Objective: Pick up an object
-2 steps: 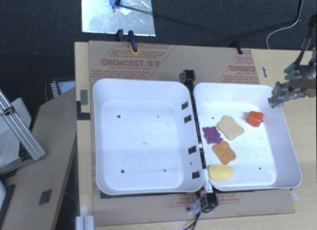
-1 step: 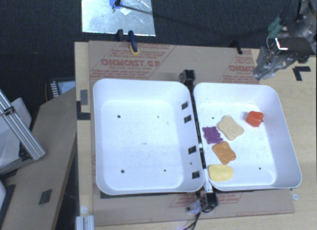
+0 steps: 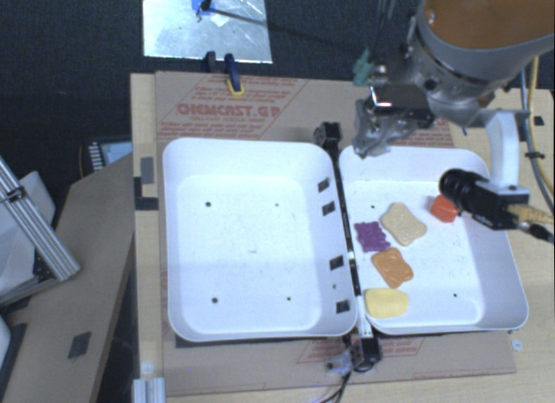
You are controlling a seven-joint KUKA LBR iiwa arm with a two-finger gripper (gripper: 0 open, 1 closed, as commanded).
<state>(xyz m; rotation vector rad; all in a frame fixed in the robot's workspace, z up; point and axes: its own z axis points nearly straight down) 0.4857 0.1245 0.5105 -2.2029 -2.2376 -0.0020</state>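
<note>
Camera view: we see the left bin (image 3: 247, 241) beside the right bin (image 3: 486, 302). The arm (image 3: 481, 20) hangs over the right bin's far edge; we cannot tell the gripper (image 3: 375, 141) state. In the right bin's left part lie a tan cracker (image 3: 404, 224), orange piece (image 3: 392, 267), yellow piece (image 3: 386, 303), purple grapes (image 3: 372, 236), and, apart near the middle, a small orange block (image 3: 444, 209).

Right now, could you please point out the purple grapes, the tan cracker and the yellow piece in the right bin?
purple grapes (image 3: 371, 236), camera view, cluster's middle
tan cracker (image 3: 403, 224), camera view, top face
yellow piece (image 3: 386, 303), camera view, centre
</note>
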